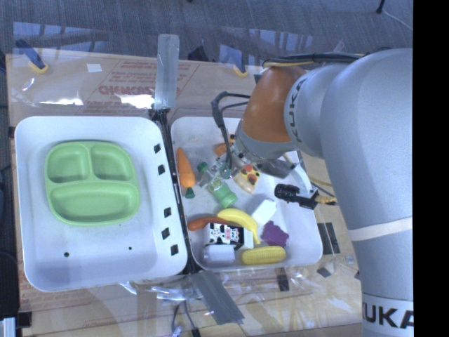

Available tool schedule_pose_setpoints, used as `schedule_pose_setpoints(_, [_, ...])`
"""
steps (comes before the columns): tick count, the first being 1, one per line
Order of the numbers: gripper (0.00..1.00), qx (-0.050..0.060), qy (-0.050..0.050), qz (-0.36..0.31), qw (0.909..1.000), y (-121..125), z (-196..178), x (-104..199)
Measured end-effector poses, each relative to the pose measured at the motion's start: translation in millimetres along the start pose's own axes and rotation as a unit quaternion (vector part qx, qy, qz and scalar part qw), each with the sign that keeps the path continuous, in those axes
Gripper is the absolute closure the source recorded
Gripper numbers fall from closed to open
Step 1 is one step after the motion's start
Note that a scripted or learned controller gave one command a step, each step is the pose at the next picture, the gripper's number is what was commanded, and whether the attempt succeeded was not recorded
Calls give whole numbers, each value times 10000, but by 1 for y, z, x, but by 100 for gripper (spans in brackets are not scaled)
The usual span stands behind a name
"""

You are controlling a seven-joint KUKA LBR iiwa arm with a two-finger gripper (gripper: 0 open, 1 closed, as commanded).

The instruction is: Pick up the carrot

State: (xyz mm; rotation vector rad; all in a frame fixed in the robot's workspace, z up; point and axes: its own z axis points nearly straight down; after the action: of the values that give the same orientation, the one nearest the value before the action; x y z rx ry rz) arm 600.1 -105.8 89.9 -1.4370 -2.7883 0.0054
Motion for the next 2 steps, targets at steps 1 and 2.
schedule_pose_setpoints(1, [0,-16,-25,-8,10000,1,-3,-1])
schedule_pose_setpoints(2, [0,-18,-9,1759,9844,15,-2,-12])
